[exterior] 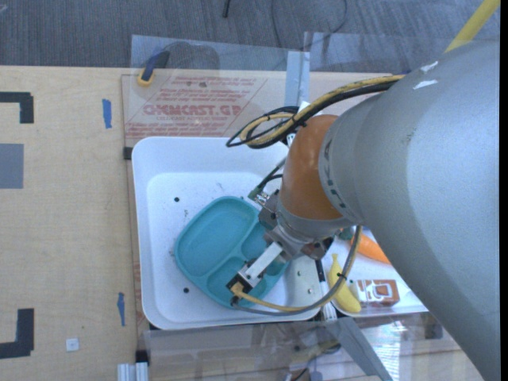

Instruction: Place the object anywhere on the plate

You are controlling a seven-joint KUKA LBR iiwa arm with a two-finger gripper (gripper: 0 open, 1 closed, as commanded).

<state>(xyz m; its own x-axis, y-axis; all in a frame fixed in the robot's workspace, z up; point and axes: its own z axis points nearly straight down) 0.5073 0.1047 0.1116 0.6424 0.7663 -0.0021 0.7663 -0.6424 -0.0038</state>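
One grey arm (429, 157) leans from the frame's right over the white bin (151, 213), apparently to bring its wrist above the teal plate (210, 244) at centre. The wrist hides the gripper (294, 252), so I cannot tell its opening or load. An orange piece (369, 250) and a yellow piece (343, 292) lie lower right, off the plate.

I am looking down on a pale wooden bench (63, 236) carrying black tape marks (24, 108) and blue tape strips (106, 113); grey carpet (119, 6) is showing beyond it.
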